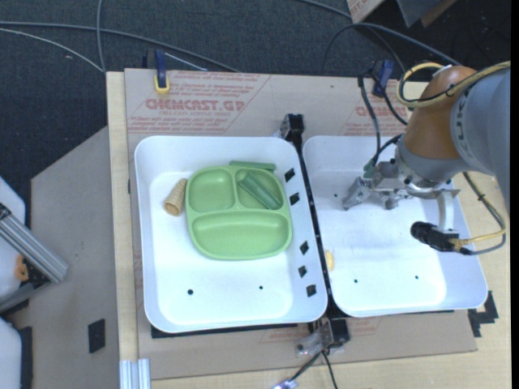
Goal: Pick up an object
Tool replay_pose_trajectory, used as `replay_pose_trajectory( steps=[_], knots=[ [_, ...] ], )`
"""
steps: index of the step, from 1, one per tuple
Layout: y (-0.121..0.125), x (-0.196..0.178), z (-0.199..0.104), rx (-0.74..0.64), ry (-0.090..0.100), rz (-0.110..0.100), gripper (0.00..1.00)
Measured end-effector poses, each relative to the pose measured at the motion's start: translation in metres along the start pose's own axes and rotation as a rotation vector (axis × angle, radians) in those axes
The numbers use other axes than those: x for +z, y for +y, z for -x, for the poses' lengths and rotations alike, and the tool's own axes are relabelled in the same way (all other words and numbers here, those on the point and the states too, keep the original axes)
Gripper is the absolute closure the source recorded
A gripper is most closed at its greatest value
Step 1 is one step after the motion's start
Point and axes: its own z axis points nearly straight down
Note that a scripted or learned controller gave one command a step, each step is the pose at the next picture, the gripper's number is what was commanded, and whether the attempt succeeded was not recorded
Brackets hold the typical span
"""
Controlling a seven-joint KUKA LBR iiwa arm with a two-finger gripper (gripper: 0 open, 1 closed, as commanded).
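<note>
Since the task names no particular object, the candidates all lie in the left bin (pixel 154 241), while the arm (pixel 454 128) hangs over the right bin (pixel 389 286).

Largest: green divided plate (pixel 239 213), flat on the bin floor, upper middle of the left bin. Long axis runs roughly left-right in the view. Looks like moulded plastic; judged light, stiff, smooth and a bit slippery. Too broad to span, so the rim is the only likely hold, a pinch over the raised edge. It sits low, so fingers would need to get under or over the lip.

Next: dark green stick-like piece (pixel 261 189) resting in the plate's upper right compartment, long axis slanting from upper left to lower right. Judged light and rigid; best taken across its narrow width, near the middle. What it is exactly I cannot tell.

Smallest: tan cone (pixel 174 197), touching or just beside the plate's left rim, lying on its side. Wide end points down toward the lower bin edge, narrow end up. Judged very light, prone to roll; grip across the axis near the wide end.

Gripper (pixel 369 191): low over the right bin's upper left part, well apart from all three. Whether it is spread or closed cannot be told; nothing visibly in it.
</note>
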Motion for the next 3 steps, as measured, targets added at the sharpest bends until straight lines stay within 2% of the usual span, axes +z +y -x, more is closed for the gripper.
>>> replay_pose_trajectory(
  steps=[1,3],
  knots=[
    [0.001,-0.013,0.000,0.001,0.000,0.004,1.00],
    [0.013,-0.117,-0.002,-0.002,-0.003,0.012,1.00]
  ],
)
